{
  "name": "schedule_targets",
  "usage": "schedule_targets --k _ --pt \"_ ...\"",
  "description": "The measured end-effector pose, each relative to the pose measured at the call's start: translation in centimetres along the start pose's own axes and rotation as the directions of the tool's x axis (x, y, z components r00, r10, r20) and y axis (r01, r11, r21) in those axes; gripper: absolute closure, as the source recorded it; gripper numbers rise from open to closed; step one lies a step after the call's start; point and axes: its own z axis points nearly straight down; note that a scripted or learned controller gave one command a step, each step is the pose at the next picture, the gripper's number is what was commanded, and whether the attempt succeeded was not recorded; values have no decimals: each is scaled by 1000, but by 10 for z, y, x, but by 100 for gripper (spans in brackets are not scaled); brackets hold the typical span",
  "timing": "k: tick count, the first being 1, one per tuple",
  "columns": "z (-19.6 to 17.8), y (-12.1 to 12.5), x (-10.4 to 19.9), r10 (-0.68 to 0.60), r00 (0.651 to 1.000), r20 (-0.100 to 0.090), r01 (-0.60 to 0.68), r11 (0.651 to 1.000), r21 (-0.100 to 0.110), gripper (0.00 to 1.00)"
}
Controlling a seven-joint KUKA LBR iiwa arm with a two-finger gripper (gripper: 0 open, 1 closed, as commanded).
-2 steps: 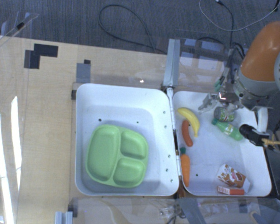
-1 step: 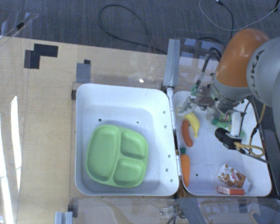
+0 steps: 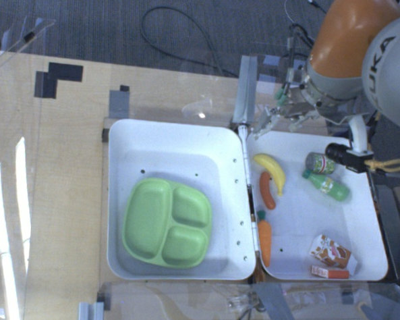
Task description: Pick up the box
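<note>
Two bins; box near right bin's front corner, well apart from gripper; finger state unclear.

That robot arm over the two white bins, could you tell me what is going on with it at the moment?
The arm hangs over the far edge of the right bin and grips nothing that can be seen. The box it is meant to pick up lies untouched at the bin's near right corner. A banana, a sausage, a carrot and a green bottle share that bin. The left bin holds a green divided plate.
</note>
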Motion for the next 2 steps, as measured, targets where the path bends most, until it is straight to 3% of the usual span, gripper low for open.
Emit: schedule_targets --k 1,2 --pt "76 6 64 29 1000 -1 -29 1000 4 0" --pt "83 -68 57 -173 985 -2 173 985 2 0"
